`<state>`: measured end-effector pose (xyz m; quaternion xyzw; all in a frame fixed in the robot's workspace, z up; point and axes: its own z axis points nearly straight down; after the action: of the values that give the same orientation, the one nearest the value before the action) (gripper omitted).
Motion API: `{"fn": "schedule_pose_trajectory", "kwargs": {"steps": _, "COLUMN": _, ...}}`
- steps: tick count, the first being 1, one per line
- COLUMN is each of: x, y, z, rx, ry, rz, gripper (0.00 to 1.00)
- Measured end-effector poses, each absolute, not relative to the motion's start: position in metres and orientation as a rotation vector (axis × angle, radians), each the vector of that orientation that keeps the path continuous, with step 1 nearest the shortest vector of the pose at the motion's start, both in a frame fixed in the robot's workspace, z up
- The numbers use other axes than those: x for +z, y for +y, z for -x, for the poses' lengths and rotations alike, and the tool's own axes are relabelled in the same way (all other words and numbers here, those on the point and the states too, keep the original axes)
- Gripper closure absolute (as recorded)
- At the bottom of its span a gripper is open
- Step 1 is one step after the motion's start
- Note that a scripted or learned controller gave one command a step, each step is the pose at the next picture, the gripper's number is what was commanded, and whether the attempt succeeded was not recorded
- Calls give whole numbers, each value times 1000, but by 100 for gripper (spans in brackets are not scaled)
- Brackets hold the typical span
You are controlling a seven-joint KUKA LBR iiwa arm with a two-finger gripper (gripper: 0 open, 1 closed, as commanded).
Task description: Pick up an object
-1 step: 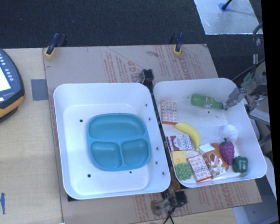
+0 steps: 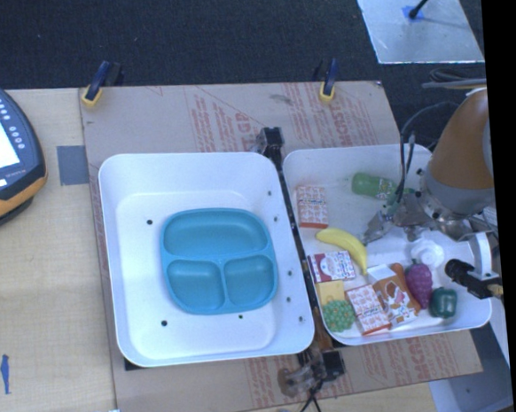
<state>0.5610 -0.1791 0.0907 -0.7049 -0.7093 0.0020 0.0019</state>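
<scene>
Bins sit side by side on the cardboard-covered bench, their inner rims touching along the middle. The left bin (image 2: 124, 256) carries a blue 3-compartment plate (image 2: 218, 259) at its centre, with bare white floor all round between plate and walls.

The right bin (image 2: 326, 161) is crowded in its lower half. A yellow banana (image 2: 345, 244) lies diagonally near the middle; just above it, against the left wall, lies a small printed packet (image 2: 311, 205). Below the banana sit a red-and-white carton (image 2: 332, 265), a yellow block (image 2: 330, 291), a green bumpy piece (image 2: 338, 313) near the bottom-left corner, 2 more printed packets (image 2: 381, 302), a purple fruit (image 2: 419, 280) and a dark green round item (image 2: 442, 302) close to the lower right rim. A green bottle-like object (image 2: 371, 184) lies alone in the upper part, with open floor to its left.

The arm (image 2: 461, 153) enters over the right rim, its orange band above the bin's right side. The gripper (image 2: 400, 219) hangs between the green bottle and the banana; I cannot tell how it is set.
</scene>
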Motion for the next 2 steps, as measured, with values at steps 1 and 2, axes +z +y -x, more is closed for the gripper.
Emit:
{"fn": "schedule_pose_trajectory", "kwargs": {"steps": 1, "x": 91, "y": -151, "z": -503, "rx": 6, "ry": -2225, "rz": 2212, "gripper": 0}}
{"fn": "schedule_pose_trajectory", "kwargs": {"steps": 2, "x": 93, "y": -156, "z": -479, "rx": -4, "ry": -2237, "rz": 2213, "gripper": 0}}
